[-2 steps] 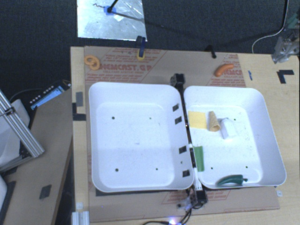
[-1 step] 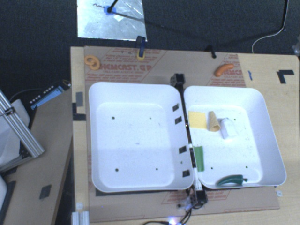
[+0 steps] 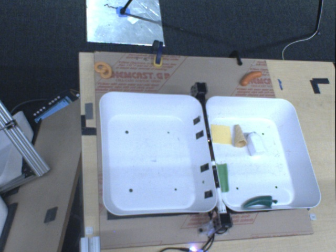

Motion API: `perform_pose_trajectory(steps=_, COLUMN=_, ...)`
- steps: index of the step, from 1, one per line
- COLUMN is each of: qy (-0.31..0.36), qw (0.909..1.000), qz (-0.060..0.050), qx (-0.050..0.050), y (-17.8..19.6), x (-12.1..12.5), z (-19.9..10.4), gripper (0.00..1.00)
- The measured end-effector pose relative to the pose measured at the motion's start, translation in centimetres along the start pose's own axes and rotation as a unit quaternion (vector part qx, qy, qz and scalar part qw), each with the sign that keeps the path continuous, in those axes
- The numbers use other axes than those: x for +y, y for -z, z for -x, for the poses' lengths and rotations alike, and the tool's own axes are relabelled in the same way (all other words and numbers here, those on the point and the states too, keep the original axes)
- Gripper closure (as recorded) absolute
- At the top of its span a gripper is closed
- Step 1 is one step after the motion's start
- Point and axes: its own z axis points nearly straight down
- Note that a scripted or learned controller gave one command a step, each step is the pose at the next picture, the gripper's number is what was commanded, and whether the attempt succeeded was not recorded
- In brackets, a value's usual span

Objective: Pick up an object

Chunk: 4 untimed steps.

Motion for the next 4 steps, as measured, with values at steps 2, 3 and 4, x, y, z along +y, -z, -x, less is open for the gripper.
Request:
perform_pose_trajectory(steps=2, qy=0.002, qw=1.0, qz=0.001, qx=0.0, y=0.0, x=-2.1, z=-2.9, gripper=1.0)
perform_pose_trajectory(steps=3, qy=0.002, qw=1.0, qz=0.001, qx=0.0, y=-0.1, x=-2.1, z=-4.3, gripper=1.0)
perform_pose_trajectory(steps=4, qy=0.002, qw=1.0, qz=0.001, qx=0.0, y=0.0, x=-2.1, z=-5.8, gripper=1.0)
